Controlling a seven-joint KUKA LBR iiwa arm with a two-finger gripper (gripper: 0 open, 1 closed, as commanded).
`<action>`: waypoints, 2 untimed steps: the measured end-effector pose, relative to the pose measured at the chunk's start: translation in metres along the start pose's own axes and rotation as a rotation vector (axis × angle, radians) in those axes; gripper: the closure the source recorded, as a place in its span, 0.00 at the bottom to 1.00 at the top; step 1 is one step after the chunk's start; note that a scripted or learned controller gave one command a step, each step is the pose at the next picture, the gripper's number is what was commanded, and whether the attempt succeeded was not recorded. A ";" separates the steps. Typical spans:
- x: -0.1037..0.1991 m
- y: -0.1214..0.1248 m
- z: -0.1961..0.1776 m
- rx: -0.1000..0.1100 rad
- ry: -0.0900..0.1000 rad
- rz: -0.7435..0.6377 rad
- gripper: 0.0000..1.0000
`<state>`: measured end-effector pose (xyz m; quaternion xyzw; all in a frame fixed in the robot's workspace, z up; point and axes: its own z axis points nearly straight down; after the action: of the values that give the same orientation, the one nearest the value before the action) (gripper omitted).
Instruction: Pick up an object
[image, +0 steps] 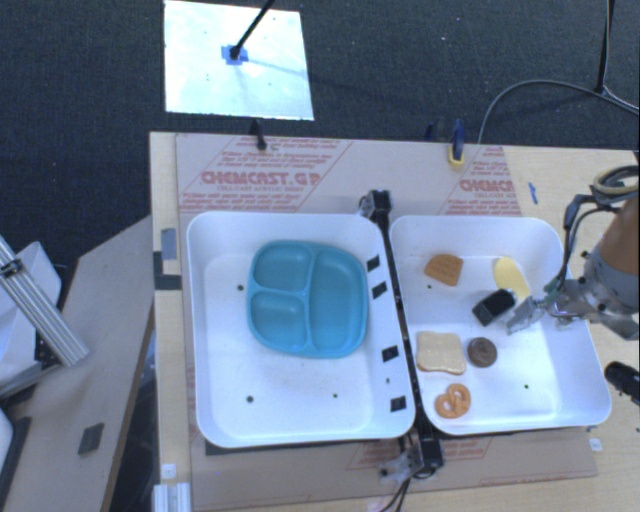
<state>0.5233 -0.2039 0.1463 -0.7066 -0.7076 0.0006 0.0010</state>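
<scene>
My gripper (528, 316) hangs low over the right bin (575, 400), near its right wall, with the grey arm (612, 268) behind it. Its tip is just right of a black block (492, 306), close to it but apart as far as I can see. A pale yellow piece (510, 274) lies just behind the block. Further left sit an orange-brown chunk (444, 268), a slice of toast (440, 352), a round brown cookie (482, 351) and a pretzel (453, 401).
The left bin (215, 400) holds a blue divided plate (305, 299). A black-marked divider (392, 300) runs between the two bins. Cables (600, 190) loop above the arm at the right edge.
</scene>
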 end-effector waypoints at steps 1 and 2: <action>0.006 0.001 0.043 0.000 0.001 0.000 0.00; 0.006 0.002 0.062 -0.003 -0.001 0.001 0.00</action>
<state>0.5251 -0.1977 0.0839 -0.7069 -0.7073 -0.0001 -0.0001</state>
